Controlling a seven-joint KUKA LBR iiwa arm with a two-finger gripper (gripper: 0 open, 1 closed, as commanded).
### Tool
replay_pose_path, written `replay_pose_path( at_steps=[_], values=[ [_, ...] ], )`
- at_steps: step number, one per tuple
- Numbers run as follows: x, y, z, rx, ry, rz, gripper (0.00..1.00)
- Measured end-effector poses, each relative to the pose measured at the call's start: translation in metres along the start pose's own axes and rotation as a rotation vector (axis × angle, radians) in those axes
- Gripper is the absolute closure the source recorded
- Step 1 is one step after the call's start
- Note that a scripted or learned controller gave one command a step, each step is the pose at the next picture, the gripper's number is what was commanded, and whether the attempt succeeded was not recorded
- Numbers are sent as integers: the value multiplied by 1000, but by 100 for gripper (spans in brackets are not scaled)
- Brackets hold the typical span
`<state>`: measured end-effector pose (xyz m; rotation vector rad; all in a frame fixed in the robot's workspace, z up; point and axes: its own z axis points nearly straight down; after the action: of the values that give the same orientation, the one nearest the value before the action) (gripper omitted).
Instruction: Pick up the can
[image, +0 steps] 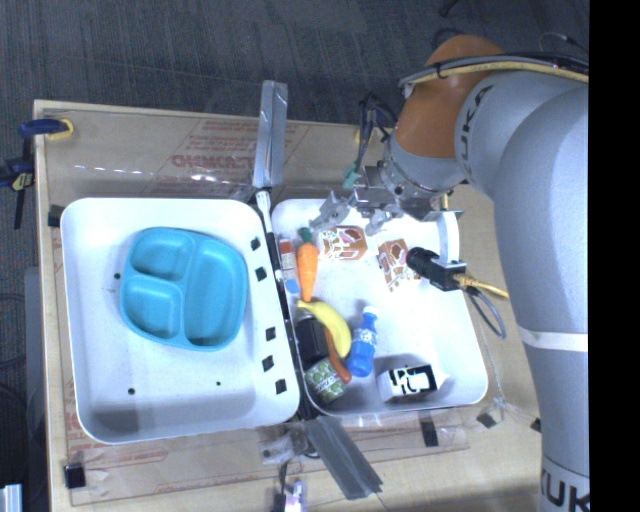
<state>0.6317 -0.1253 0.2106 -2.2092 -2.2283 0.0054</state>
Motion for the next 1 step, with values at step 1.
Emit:
replay_pose_path(
  at_steps=[1],
  values=[
    [-49, -40, 79, -2, 0, -369, 0]
  ],
)
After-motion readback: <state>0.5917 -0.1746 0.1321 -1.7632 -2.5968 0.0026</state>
